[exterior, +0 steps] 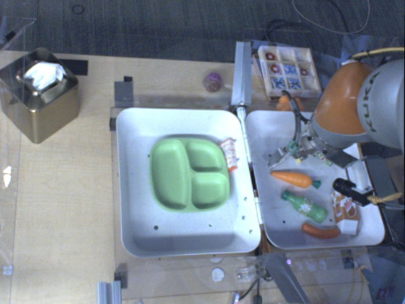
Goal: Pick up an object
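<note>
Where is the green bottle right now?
The green bottle lies in the right bin, near its front, between the carrot behind it and the red sausage in front.

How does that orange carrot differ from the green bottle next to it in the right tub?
The orange toy carrot is orange with a small green tip at its right end; the green plastic bottle is green with a white mark on its side. The carrot tapers to a point on the left; the bottle narrows to a neck on the left. The carrot lies nearly level, the bottle slants down to the right. Both lie flat in the right white bin.
</note>
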Controlling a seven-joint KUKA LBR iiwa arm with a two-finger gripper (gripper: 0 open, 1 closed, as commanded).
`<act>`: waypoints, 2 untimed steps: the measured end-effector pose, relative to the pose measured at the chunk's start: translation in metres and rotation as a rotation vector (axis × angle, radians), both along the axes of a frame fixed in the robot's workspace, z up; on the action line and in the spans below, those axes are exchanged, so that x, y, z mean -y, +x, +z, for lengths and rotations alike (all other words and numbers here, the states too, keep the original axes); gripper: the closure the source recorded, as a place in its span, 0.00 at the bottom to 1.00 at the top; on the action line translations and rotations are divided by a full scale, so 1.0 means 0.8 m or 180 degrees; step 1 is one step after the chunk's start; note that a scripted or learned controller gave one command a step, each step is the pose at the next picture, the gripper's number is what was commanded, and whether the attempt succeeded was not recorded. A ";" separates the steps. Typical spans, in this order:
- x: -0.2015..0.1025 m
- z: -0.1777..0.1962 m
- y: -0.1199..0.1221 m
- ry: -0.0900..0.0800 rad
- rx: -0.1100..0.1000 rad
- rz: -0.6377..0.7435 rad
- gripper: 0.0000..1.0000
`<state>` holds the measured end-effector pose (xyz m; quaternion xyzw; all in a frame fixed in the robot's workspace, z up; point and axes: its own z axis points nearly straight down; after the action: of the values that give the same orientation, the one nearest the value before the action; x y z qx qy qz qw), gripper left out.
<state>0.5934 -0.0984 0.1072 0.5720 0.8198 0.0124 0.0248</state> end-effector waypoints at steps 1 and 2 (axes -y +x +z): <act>0.017 -0.016 -0.053 0.0020 -0.0153 0.0177 0.00; 0.016 -0.001 -0.049 0.0019 -0.0127 0.0181 1.00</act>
<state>0.5543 -0.1111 0.1065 0.5487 0.8360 0.0042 0.0064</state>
